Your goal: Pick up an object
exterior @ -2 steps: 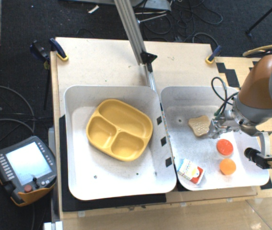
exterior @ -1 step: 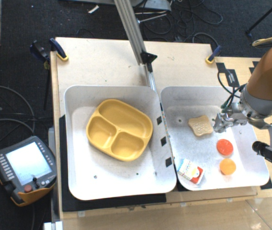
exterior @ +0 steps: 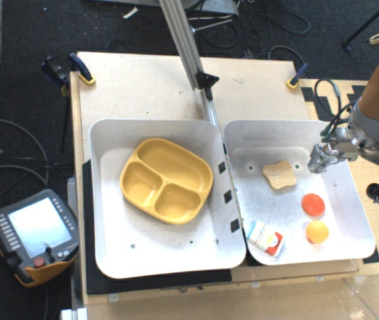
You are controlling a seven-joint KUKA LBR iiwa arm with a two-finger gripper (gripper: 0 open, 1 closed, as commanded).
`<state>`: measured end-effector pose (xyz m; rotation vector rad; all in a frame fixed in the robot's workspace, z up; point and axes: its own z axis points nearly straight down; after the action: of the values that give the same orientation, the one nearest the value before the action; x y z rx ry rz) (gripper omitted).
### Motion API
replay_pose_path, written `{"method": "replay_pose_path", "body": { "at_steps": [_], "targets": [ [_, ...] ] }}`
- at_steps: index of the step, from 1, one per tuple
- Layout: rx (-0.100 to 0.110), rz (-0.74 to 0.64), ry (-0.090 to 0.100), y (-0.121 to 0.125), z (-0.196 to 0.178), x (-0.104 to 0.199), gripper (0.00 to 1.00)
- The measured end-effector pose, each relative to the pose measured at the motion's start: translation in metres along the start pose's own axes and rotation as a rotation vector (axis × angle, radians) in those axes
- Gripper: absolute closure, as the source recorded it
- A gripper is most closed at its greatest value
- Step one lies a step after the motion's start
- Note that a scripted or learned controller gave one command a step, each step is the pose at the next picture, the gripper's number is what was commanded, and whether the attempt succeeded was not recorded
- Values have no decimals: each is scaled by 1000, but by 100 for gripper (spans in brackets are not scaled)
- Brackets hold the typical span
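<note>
Hovering over the right-hand shallow white bin (exterior: 349, 242), the two-finger gripper (exterior: 318, 160) sat just right of the flat tan bread-slice toy (exterior: 279, 175); whether it was wide or narrow could not be told. The slice looked light, stiff and thin, probably best pinched across its narrow edges.

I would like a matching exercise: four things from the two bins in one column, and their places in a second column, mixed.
Things:
1. yellow tray
2. slice of bread
3. red ball
4. small carton

Places:
A. right bin, near the front left corner
B. left bin
C. right bin, just behind the yellow ball
D. right bin, nearest the gripper

Pairs: 1-B, 2-D, 3-C, 4-A
</note>
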<state>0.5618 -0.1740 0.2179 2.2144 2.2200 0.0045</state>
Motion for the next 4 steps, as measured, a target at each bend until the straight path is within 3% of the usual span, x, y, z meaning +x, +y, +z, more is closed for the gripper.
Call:
{"method": "replay_pose_path", "body": {
  "at_steps": [4],
  "targets": [
    [4, -6, 4, 36, -16, 210, 100]
  ]
}}
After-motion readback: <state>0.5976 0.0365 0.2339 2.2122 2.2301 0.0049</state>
